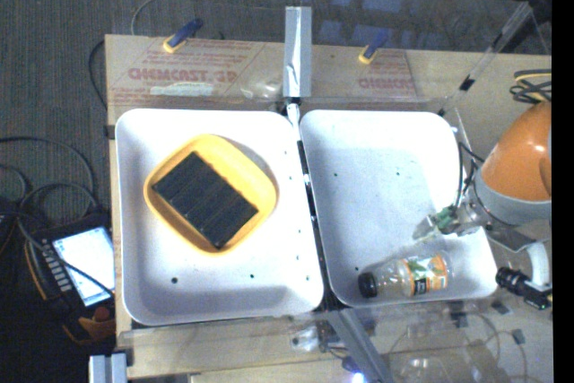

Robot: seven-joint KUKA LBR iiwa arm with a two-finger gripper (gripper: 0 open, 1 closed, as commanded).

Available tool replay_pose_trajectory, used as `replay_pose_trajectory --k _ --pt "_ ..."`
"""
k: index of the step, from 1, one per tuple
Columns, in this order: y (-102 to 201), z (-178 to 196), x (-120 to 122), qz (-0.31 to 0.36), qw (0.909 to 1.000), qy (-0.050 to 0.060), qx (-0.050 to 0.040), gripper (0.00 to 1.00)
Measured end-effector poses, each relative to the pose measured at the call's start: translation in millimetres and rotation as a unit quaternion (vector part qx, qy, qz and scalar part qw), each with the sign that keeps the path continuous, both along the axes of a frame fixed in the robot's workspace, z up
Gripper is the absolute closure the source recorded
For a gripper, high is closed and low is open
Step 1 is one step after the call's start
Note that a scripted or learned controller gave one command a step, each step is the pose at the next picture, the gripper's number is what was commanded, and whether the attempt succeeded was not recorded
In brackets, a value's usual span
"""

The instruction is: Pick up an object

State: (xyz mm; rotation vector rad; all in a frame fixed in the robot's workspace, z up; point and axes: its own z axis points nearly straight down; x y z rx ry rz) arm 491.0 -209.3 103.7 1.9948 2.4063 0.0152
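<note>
I see the pincer (446,220) near the right bin's (377,157) right wall; can't tell its grip. The bottle (405,275) lies along that bin's front edge; yellow dish (212,191) sits in the left bin (134,282).

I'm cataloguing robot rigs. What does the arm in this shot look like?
The arm enters from the right as a rounded, glossy orange dome over a pale grey collar. Thin dark cables run beside it. Its gripper looks small and pale, blurred, with a greenish tint.
</note>
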Motion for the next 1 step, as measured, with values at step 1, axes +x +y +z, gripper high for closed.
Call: replay_pose_trajectory --k 1 --pt "76.5 103.8 21.3 0.164 0.9865 0.008 -0.0002 1.0"
